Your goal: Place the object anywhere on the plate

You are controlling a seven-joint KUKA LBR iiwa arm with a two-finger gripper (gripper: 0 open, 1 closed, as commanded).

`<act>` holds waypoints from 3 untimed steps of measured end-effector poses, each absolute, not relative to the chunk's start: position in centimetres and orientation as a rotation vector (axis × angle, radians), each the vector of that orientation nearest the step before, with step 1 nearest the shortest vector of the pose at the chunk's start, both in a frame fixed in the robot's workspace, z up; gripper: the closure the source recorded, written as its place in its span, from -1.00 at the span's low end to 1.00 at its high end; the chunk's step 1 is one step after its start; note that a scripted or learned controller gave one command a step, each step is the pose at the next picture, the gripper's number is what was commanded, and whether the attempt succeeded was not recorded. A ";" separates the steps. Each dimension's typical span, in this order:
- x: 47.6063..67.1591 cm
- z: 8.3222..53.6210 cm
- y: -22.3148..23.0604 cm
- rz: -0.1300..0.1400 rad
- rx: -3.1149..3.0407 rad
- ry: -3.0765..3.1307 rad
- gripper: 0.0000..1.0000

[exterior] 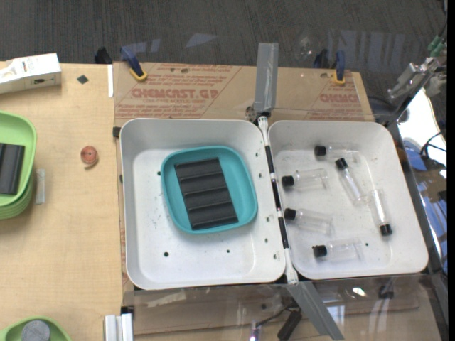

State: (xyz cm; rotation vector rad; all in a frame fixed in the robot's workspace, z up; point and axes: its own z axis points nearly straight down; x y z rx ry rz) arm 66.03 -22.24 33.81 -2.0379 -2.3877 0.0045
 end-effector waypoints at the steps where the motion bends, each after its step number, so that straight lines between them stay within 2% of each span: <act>1: 66.0 33.7 -22.3 0.005 -2.138 -2.298 -1.00; 3: 66.0 34.7 -22.3 0.008 -2.285 -2.150 -1.00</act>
